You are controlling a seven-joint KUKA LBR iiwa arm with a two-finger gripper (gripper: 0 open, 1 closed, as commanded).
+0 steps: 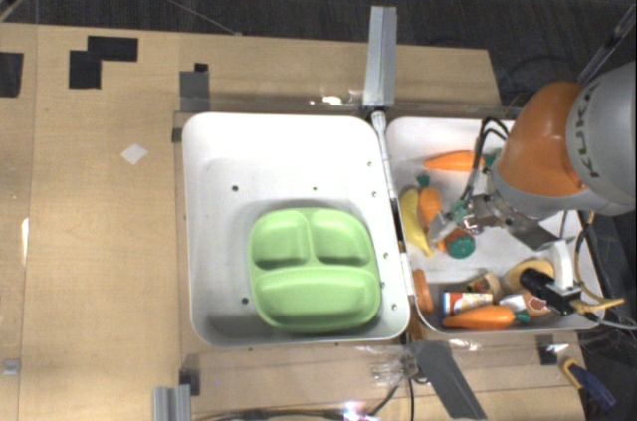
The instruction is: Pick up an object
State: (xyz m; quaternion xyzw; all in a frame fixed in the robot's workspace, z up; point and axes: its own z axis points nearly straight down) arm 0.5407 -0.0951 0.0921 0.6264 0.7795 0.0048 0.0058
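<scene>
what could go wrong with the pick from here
The pincer is down among crowded toys in the right bin: a yellow banana, an orange carrot and a teal piece lie tight together, so it may nudge or catch a neighbour. The arm hides part of that bin, so a grasp is hard to confirm.

Part of black "KUKA" lettering on grey arm (609, 140), no other legible text

You see a tan wooden surface (90, 240) filling the frame's lower left, bearing two white bins side by side: the left bin (219, 150) at centre, the right bin (408, 135) beside it.
</scene>
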